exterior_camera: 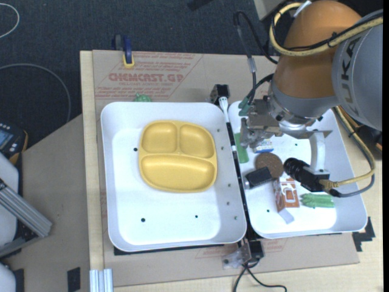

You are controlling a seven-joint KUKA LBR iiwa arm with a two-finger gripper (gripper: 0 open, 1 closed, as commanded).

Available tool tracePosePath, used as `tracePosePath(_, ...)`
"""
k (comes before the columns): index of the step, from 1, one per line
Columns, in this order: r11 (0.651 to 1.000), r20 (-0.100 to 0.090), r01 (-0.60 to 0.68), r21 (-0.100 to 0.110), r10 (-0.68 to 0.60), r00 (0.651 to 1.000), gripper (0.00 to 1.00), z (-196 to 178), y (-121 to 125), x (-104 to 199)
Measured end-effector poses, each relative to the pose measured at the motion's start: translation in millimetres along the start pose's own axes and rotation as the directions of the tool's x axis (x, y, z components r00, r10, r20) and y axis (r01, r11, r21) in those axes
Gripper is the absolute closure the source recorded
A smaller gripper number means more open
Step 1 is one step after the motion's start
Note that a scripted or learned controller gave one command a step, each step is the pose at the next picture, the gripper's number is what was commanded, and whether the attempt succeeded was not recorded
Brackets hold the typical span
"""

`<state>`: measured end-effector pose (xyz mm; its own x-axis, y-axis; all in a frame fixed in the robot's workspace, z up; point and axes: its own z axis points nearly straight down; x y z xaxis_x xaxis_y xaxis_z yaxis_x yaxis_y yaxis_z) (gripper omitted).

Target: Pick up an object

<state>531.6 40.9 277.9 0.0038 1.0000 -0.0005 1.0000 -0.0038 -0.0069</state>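
The loose objects lie clustered in the right bin (346,221) — one brown disc (268,162), one black block (258,176), one orange carton (286,194), one green piece (318,201) — all within reach. The tool (258,132) hangs just above them, probably lining up a pick; its state I cannot tell. One yellow divided plate (178,156) sits in the left bin (121,187).

Divided plate (178,155) in left bin (121,218); small items (285,181) in right bin (346,218)
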Motion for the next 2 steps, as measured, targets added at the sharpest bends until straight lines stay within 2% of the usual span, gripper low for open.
tracePosePath(1,1.0,-0.003,0.008,-0.016,-0.008,1.0,1.0,-100.2,-53.2,17.6)
tracePosePath(2,1.0,0.0,0.005,-0.011,-0.005,1.0,1.0,-105.4,-50.9,17.1)
